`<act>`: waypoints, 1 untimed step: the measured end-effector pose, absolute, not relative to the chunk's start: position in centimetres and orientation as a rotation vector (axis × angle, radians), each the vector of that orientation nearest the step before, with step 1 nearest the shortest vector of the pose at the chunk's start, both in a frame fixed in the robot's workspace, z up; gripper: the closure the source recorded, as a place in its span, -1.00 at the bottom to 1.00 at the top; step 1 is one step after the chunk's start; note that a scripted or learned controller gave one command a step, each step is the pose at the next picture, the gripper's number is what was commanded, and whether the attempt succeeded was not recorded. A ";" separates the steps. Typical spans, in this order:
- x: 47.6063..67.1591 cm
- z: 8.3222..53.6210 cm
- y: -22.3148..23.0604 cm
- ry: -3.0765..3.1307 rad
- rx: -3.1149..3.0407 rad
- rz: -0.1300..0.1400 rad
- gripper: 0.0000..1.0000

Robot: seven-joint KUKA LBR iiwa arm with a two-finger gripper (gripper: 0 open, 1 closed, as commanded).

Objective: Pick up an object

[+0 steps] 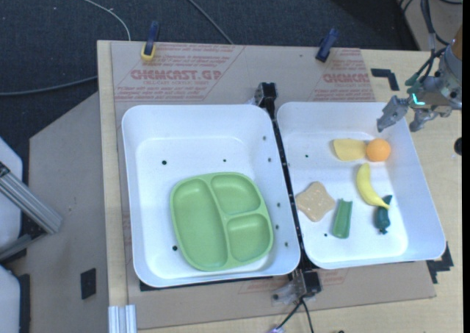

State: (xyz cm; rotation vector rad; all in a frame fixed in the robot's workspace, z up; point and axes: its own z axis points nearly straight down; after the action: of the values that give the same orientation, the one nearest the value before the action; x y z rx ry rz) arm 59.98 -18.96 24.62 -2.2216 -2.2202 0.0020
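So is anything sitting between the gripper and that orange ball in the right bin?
Nothing visible does. The gripper hangs over the upper right corner of the right bin, fingers spread, and bare white floor lies between it and the orange ball. The yellow piece touches the ball on its far side.

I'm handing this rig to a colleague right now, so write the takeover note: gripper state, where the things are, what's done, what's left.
Gripper: open, holding nothing, above the far right corner of the right bin.
Right bin holds: orange touching a yellow block, banana, toast, green block, and a small teal piece by the banana's tip.
Left bin holds a green divided tray.
Done: nothing picked yet; everything lies in the bins.
Left: lower onto an object, close and lift. The orange is nearest the gripper, probably the easiest target.
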 end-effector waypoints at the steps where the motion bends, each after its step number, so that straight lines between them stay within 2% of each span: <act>1: 60.0 24.7 -19.0 -2.221 -2.222 0.001 -1.00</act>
State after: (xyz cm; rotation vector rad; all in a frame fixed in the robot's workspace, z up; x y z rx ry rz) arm 60.02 -18.96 24.69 -2.2221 -2.2215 0.0007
